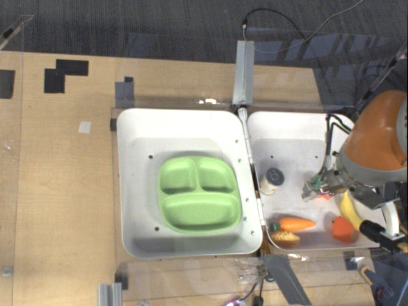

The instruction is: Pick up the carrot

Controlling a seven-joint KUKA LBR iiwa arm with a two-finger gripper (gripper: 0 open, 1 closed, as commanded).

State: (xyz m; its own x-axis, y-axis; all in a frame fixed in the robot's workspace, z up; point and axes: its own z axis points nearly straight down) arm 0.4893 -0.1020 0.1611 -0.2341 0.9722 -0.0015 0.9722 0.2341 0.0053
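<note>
- I see the end effector [317,188] low inside the right bin [290,132], toward its right side, hanging from the grey arm with its orange band [377,136] that comes in from the right edge of the view.
- I cannot tell how the end effector is set; its tip is a small greyish tangle with a hint of green, too blurred to read, and I see nothing that I could call gripped.
- The carrot [297,224] lies on the floor of the right bin near that bin's front wall, orange body pointing right, green top toward the left. It sits apart from the end effector, in front of it and a little left.
- Just in front of the carrot, touching or nearly so, is a small yellow-brown item [286,237] that I cannot identify.
- A banana [347,207] lies in the right bin just right of the end effector, and an orange-red rounded fruit [343,229] sits beside its near end, right of the carrot.
- A small dark round object [275,175] with a pale object [267,186] beside it stands in the right bin, left of the end effector and behind the carrot.
- The left bin [140,132] adjoins the right bin and holds a green divided plate [199,193] with three compartments.
- Both bins rest on the wooden worktop [57,190].
</note>
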